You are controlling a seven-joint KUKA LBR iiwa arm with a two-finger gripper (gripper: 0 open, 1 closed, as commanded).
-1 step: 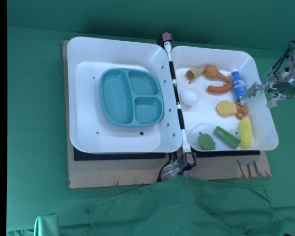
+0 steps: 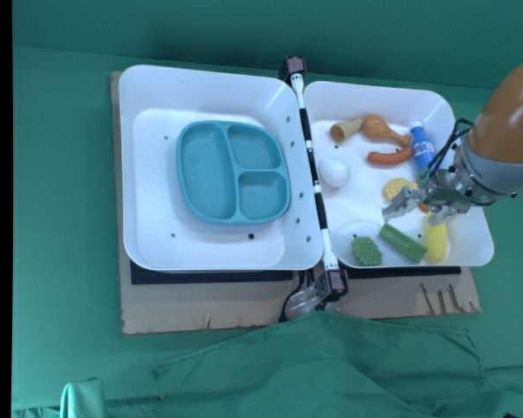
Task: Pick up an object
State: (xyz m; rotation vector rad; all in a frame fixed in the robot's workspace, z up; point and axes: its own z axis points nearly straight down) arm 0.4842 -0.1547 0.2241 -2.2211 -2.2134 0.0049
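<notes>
My gripper hangs low over the right side of the right bin, fingers spread open with nothing held between them. One fingertip sits just beside a yellow ridged piece. Under the gripper lie a green cucumber stick and a yellow corn cob. A small orange bit peeks out below the wrist, mostly hidden. Farther back are a blue bottle, a red sausage, an orange drumstick, a brown cone, a white egg and a green broccoli.
The left bin bears a teal divided plate. A black-and-white hinge bar runs between the bins. Both bins rest on cardboard over green cloth. The arm's orange band stands at the right edge.
</notes>
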